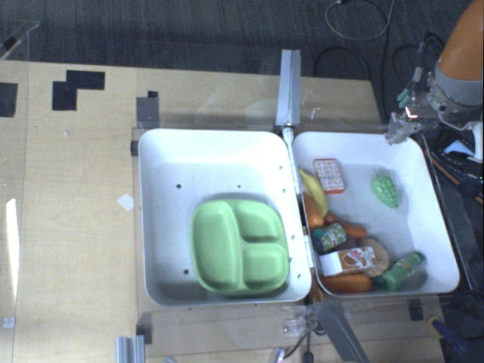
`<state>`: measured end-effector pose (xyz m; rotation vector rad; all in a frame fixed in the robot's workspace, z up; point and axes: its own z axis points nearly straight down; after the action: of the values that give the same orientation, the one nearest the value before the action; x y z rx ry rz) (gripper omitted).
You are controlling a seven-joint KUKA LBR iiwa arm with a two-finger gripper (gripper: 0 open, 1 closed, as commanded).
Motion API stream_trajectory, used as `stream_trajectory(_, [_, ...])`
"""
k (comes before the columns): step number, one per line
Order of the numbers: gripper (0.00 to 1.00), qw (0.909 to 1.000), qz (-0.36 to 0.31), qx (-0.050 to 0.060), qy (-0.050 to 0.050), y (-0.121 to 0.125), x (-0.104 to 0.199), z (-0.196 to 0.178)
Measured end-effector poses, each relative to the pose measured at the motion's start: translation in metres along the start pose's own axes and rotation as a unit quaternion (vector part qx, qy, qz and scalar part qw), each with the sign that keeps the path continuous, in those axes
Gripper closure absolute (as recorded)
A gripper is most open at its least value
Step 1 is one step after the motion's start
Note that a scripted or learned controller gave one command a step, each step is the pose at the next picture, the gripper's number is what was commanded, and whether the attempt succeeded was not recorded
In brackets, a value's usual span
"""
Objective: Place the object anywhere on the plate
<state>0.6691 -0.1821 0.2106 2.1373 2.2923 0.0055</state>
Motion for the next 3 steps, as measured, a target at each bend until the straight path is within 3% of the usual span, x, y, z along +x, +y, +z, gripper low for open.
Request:
stream_trajectory(1, [1.00,0.9926,-0.122,0.000,0.001,-0.066,0.056,-0.026])
stream_trajectory(2, [1.00,0.9996,-0.026,0.002,0.002,-0.082,0.156,0.025])
stream_trajectory(3, [1.00,0.9694,-0.246,0.001,0.003,-0.103,0.212,0.024])
